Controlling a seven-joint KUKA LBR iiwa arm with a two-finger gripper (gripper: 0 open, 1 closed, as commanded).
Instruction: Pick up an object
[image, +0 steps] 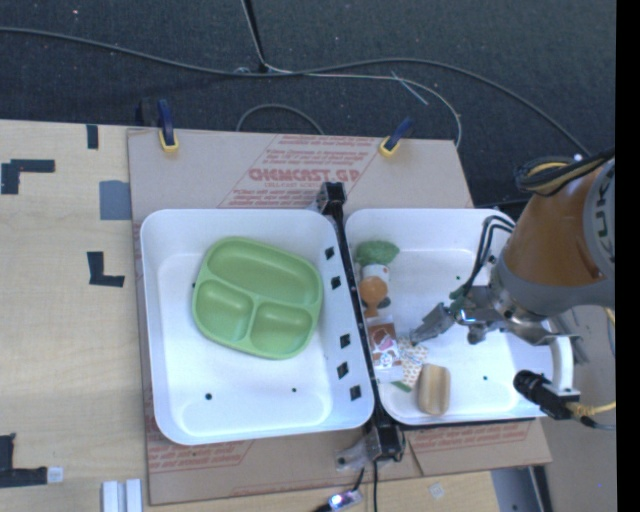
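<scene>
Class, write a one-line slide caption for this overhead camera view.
Gripper reaches among small items in the right bin; a green divided plate lies in the left bin.

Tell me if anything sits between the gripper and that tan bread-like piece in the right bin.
Nothing visible does. The gripper hangs just above the tan piece, with bare bin floor between them; a small patterned packet lies beside that path, to its left.

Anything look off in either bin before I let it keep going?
Nothing spilled or damaged. The small items are bunched against the divider in the right bin, with the gripper close beside them. The green tray lies slightly rotated in the left bin.
</scene>
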